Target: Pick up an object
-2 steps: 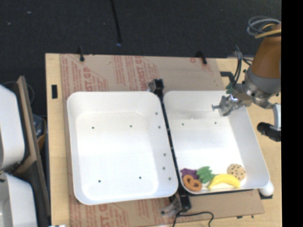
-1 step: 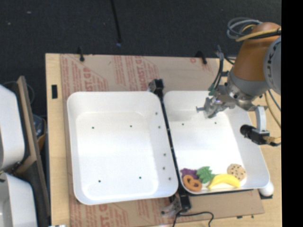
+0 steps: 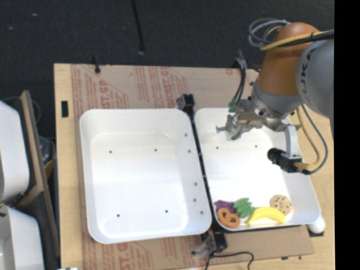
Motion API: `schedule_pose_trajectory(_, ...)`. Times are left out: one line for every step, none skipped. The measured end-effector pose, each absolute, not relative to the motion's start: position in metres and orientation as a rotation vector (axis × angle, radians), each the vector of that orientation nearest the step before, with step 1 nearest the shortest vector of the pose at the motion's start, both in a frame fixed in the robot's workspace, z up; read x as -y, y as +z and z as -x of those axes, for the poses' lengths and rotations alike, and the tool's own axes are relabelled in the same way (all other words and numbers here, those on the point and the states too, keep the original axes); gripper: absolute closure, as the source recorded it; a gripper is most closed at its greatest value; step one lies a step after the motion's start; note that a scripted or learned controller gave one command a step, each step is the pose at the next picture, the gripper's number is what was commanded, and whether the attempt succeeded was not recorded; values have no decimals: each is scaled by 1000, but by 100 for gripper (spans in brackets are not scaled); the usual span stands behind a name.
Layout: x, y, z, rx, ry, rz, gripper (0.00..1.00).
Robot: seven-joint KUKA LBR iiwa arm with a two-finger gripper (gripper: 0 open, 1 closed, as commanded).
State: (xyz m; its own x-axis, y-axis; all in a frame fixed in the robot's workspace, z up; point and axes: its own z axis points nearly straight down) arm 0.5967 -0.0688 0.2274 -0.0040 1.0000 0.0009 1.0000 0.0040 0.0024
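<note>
gripper (image 3: 235, 129) over right bin (image 3: 298, 176) far end — finger state unclear, arm bent downward, toys near front

A robotics lab, by the look of it — a grey and orange industrial arm (image 3: 292, 66) trailing loose cables (image 3: 312, 145) over two white bins (image 3: 140, 167) on a cardboard-covered tabletop (image 3: 140, 86), with dark carpet (image 3: 84, 21) beyond — toy food (image 3: 253, 211) as test pieces.

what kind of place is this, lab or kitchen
Likely a robotics lab: a grey and orange robot arm reaches over two shallow white plastic bins on a cardboard-covered bench, with small toy foods as grasping targets.
</note>
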Motion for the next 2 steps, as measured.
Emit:
schedule_pose_trajectory(22,240,-595,-2225,3,-2217,100)
schedule_pose_trajectory(-37,248,-601,-2225,1,-2217,100)
